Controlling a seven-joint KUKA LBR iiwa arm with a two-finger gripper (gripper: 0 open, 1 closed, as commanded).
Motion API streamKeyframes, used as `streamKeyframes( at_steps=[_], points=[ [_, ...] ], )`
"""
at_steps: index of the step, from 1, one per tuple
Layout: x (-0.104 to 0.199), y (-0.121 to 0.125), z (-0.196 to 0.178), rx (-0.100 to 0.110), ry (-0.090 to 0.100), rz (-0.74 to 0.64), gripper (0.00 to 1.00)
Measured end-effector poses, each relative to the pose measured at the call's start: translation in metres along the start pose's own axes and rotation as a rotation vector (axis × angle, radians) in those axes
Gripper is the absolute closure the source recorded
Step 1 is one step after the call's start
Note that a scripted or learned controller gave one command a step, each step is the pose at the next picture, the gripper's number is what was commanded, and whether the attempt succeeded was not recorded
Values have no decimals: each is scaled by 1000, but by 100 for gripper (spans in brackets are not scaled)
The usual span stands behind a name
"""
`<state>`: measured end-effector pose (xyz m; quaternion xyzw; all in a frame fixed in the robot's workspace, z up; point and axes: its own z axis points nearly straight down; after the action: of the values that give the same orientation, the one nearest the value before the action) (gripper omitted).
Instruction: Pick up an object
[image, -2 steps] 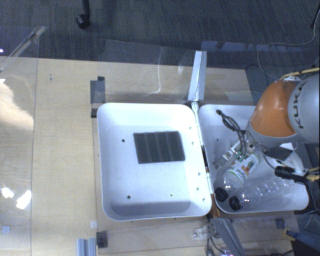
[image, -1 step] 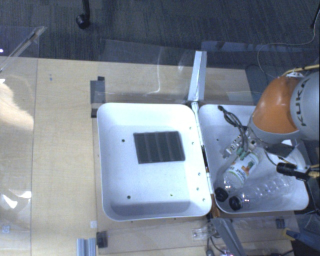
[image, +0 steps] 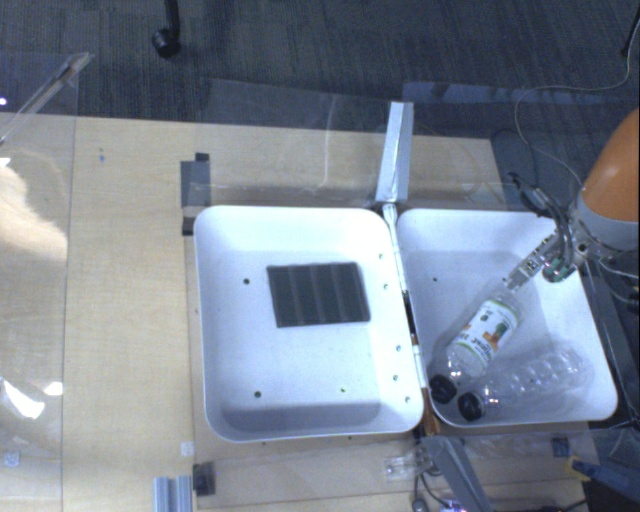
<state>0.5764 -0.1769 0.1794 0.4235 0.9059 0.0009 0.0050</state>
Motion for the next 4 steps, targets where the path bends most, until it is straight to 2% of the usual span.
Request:
streamKeyframes(
  at_steps=[1,2,3,4],
  points=[
    [-22,-7,-75,-1,-1,62,100],
    [-22,-7,-75,0,0,61,0],
    [-41,7,69,0,1,-115,0],
    [6,-35,89,-5,-5,-108,0]
  ],
)
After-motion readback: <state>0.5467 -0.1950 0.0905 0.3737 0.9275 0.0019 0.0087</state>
